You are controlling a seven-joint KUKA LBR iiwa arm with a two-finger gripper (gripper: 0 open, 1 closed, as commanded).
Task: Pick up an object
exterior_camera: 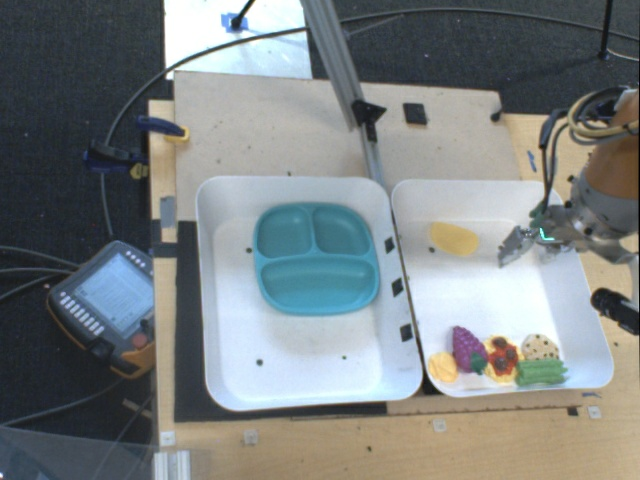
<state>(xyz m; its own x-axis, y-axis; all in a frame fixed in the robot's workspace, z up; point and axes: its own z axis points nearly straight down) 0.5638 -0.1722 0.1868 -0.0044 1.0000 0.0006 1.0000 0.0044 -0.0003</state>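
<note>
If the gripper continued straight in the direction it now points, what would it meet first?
The gripper points left and slightly down, toward the yellow piece in the right bin. It would probably meet that piece first, or the bin floor just before it; the height is unclear from this single view.

From my remote seat, the arm [610,183] showed as a thick rounded body, grey on its lower wrist section with an orange band above it. A bundle of pale and dark cables looped over its upper part, and one dark cable ran down its left side. The gripper [520,246] was a small grey and dark metal piece at the end of the wrist, angular in shape, and a tiny teal-green light glowed on its housing. A black rounded part sat below the wrist, near the picture's edge.
</note>
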